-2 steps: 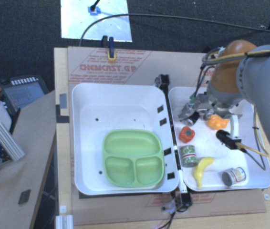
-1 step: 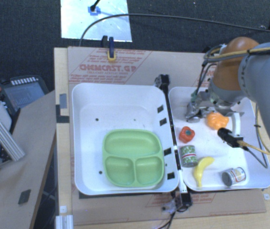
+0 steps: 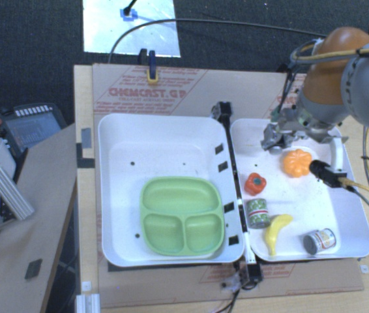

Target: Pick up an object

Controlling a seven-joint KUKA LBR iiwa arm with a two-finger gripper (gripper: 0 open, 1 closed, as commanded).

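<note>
My gripper (image 3: 273,139) hangs over the back of the right bin (image 3: 351,204), just left of and behind an orange pumpkin-shaped toy (image 3: 296,162). A red pepper-like toy (image 3: 255,183) lies near the bin's left wall. In front of it sit a green can (image 3: 257,212), then a yellow banana (image 3: 275,231). A silver can (image 3: 319,240) lies on its side at the front right. I see nothing held at the gripper.
A green divided plate (image 3: 182,215) lies in the front of the left bin (image 3: 126,175). A black divider (image 3: 231,175) runs between the two bins. The grey arm (image 3: 360,77) reaches in from the upper right.
</note>
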